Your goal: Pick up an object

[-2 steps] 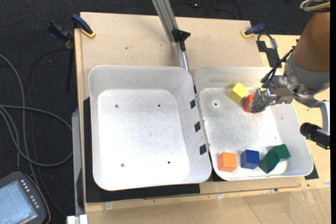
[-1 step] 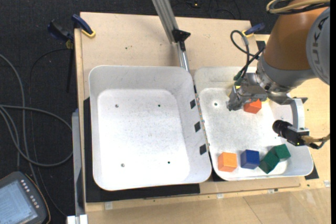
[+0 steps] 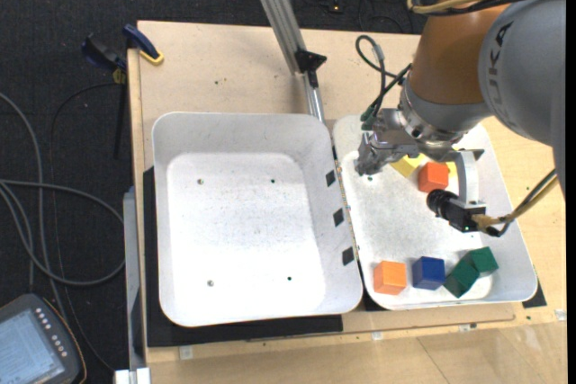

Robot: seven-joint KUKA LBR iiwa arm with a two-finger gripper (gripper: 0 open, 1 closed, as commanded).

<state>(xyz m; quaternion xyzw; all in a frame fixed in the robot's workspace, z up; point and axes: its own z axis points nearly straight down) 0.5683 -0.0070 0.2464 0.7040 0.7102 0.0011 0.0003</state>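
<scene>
My gripper (image 3: 371, 159) hangs low over the back left part of the right bin (image 3: 387, 220), near its left wall. The arm's wrist covers the fingers from above. A yellow block (image 3: 408, 165) lies just right of the gripper, with an orange block (image 3: 433, 175) beside it. Along the bin's front edge sit another orange block (image 3: 390, 276), a blue block (image 3: 429, 272) and two green blocks (image 3: 472, 271) touching each other.
The left bin (image 3: 243, 211) sits beside the right one, sharing a middle wall with black clips (image 3: 338, 216). A metal pole (image 3: 279, 4) slants across the back of the bench. A blue-and-yellow clamp (image 3: 126, 48) lies at the bench's back left corner.
</scene>
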